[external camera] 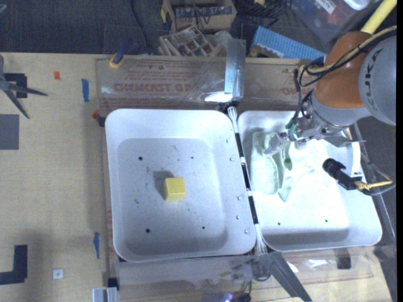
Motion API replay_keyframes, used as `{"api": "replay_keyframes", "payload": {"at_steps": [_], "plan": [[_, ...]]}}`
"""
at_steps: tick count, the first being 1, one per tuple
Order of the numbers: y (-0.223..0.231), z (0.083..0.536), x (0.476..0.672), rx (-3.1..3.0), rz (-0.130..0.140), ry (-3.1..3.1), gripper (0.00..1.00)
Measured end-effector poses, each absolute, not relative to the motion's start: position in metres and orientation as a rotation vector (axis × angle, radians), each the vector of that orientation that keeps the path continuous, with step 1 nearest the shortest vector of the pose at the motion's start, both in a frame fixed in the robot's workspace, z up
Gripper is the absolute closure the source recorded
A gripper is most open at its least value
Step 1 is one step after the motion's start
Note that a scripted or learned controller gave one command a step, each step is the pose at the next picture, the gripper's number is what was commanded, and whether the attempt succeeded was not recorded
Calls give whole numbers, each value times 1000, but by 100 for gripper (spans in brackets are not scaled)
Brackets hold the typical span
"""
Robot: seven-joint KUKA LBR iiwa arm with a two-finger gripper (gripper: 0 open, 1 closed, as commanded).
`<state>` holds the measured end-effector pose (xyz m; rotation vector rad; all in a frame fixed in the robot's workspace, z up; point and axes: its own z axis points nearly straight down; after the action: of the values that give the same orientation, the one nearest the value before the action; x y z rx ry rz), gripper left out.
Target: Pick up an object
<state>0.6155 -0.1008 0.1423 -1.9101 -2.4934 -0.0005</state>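
Seen from above: two white bins side by side on a wooden bench, divided by a shared rim. Left bin (126, 131) mostly open floor, a single yellow block (175, 189) sitting near its middle, well clear of every wall. Right bin (327, 228) holding a pale green cloth (277, 168), draped along its left side. Gripper (296, 133) hanging over the cloth's upper end near the far wall, arm (352, 68) cut off at the right. Grip blurred and too small to judge.
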Motion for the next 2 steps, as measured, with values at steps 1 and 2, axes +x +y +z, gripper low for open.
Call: {"api": "replay_keyframes", "payload": {"at_steps": [1,2], "plan": [[-101,142,615,-1911,-1,-2493,0],[-98,92,599,-1542,-12,-2752,0]]}}
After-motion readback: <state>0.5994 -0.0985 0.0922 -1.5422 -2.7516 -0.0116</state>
